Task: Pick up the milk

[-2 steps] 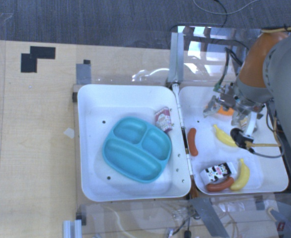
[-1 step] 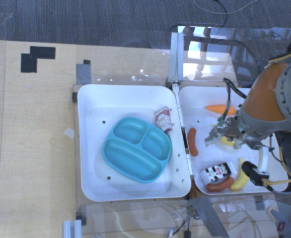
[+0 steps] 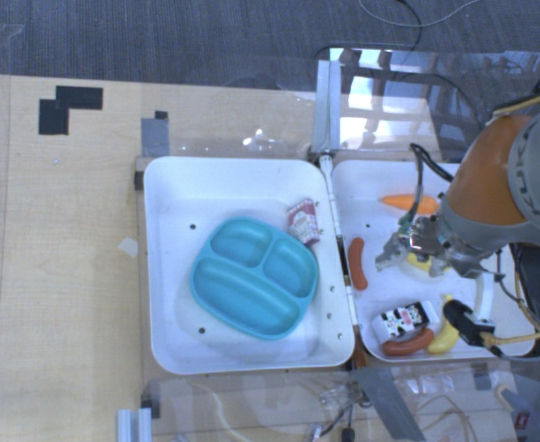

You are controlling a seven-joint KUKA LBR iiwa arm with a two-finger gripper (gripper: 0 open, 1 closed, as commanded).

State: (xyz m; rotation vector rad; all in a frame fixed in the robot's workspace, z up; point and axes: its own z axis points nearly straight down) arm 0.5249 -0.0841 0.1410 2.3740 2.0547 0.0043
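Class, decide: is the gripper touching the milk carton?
Apart. The camera view shows the gripper above the bin's middle, with bare white floor between it and the milk carton near the front wall.

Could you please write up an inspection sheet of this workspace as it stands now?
Surface: wooden bench bearing a left white bin and a right white bin side by side.
Job's things: milk carton, cow-patterned, lying near the right bin's front edge, apart from the claw.
Clutter: blue divided plate and small red packet in the left bin; carrot, two sausages and banana in the right bin.
Grippers: claw low over the right bin's middle, above the milk in the view.
Cables: black cable looping on the floor.
Surroundings: grey carpet; black tape marks on the bench.
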